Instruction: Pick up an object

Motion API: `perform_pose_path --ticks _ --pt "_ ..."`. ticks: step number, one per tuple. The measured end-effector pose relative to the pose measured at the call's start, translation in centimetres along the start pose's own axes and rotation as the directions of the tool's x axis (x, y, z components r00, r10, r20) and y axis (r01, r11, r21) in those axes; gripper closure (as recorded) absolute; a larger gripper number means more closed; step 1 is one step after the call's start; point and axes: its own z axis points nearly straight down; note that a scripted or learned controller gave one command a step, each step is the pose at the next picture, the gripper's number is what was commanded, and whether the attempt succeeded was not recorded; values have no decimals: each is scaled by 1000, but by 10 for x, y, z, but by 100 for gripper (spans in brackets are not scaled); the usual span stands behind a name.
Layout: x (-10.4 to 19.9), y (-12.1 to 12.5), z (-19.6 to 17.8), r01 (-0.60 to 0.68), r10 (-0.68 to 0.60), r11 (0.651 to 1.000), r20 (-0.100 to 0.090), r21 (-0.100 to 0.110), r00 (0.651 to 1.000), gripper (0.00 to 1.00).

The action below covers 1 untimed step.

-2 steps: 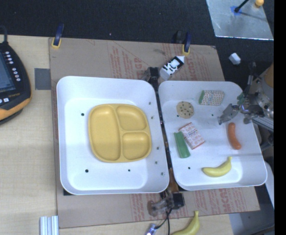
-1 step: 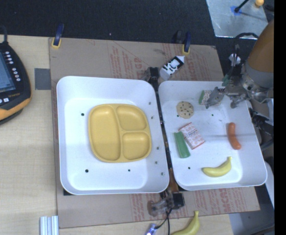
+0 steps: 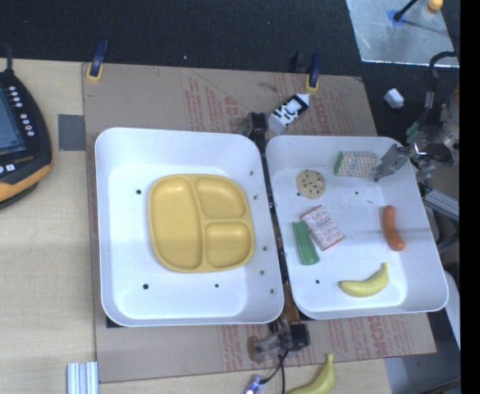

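The right bin [image 3: 436, 290] holds a round cookie [image 3: 310, 184], a speckled cracker pack [image 3: 355, 164], a pink packet [image 3: 322, 226], a green bar [image 3: 305, 242], an orange-red sausage [image 3: 393, 227] and a yellow banana [image 3: 366, 282]. My gripper [image 3: 390, 162] hangs over that bin's far right corner, just right of the cracker pack and above the sausage. I see nothing held in it. The left bin [image 3: 116, 294] holds a yellow divided plate [image 3: 200, 222].
A second banana [image 3: 322, 375] lies on the cardboard in front of the bins. A black-and-white object [image 3: 289, 112] sits behind them. A teach pendant [image 3: 6, 138] rests at the far left. Blue clamps [image 3: 97, 59] pin the cardboard's back edge.
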Motion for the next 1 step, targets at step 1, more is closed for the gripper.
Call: perform_pose_path --ticks 1 --pt "93 53 73 4 -4 1000 -1 4 1000 0"
